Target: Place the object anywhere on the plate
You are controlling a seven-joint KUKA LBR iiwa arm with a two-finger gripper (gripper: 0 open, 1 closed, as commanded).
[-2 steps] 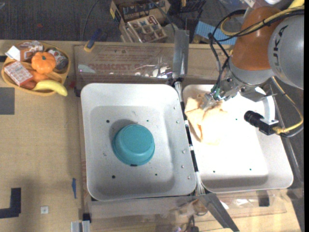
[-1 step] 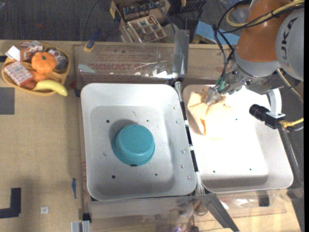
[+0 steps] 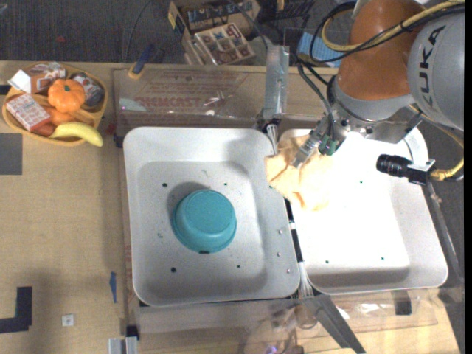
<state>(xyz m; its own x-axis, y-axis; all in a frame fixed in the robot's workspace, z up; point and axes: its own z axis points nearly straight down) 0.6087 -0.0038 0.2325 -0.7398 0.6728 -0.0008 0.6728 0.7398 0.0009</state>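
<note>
A pale yellow, soft-looking object point(image 3: 295, 177) hangs or rests at the inner top corner of the right bin point(image 3: 383, 271), spilling across the seam where the two bins meet. Its upper part reaches up to the tool point(image 3: 313, 150), which sits right on top of it; the yellow thing appears to be caught at the tool's tip, though the picture is blurred there and I cannot tell how wide the tool stands or whether it truly grips the object. The lower part of the object droops onto the white floor of the right bin, close to the dividing edge.

The plate point(image 3: 205, 220), a round teal one lying upside down or dome-like, sits near the middle of the left bin point(image 3: 147, 161), well apart from the yellow object.

The arm point(image 3: 383, 50), grey with an orange band, comes in from the upper right and bends down over the top of the right bin. Yellow and black cables run along it.

Both bins lie side by side on the wooden bench point(image 3: 59, 234). At the far left of the bench stands a bowl point(image 3: 51, 109) with a small orange pumpkin, a banana and some packets.
</note>
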